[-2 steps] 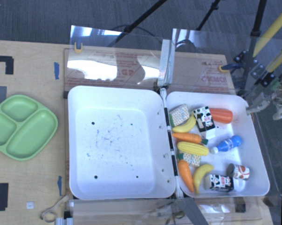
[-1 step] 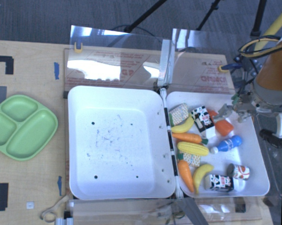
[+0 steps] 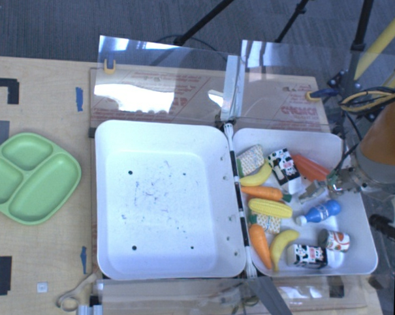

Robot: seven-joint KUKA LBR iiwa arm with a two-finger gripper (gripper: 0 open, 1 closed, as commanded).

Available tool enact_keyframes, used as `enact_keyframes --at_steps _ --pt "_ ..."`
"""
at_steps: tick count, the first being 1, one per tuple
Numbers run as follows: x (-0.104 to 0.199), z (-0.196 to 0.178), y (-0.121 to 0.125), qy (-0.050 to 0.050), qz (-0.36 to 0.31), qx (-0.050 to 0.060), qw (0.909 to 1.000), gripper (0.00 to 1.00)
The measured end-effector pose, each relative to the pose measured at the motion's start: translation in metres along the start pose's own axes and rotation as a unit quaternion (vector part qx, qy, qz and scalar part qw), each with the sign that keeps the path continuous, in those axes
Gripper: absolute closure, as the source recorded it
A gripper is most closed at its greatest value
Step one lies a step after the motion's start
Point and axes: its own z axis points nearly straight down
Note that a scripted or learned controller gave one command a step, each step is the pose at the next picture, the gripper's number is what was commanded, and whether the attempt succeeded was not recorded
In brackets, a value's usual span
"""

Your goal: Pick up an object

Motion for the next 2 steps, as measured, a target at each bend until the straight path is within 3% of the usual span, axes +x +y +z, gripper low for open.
enact_keyframes --at_steps 1,2 --pt "-0.002 -0.010 0.000 -0.003 0.001 -0.002 1.0000 1.00" --pt "0.006 -0.007 0.077 -0.001 0.074 0.015 0.9972 1.00"
